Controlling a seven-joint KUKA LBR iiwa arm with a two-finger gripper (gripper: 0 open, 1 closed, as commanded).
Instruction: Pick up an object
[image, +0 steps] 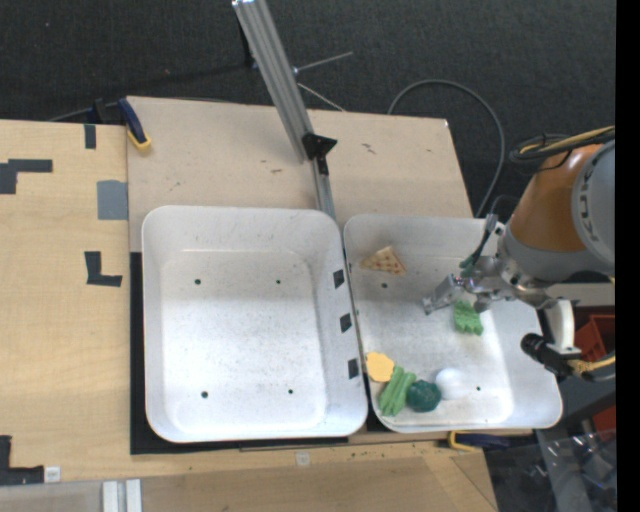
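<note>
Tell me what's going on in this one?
A grey and orange robot arm reaches from the right into the right bin. Its gripper sits low over the bin floor, right beside a light green toy; nothing visibly sits between its fingers. A tan wedge lies near the bin's far side. At the near edge are a yellow piece, a green stick, a dark green lump and a white ball.
</note>
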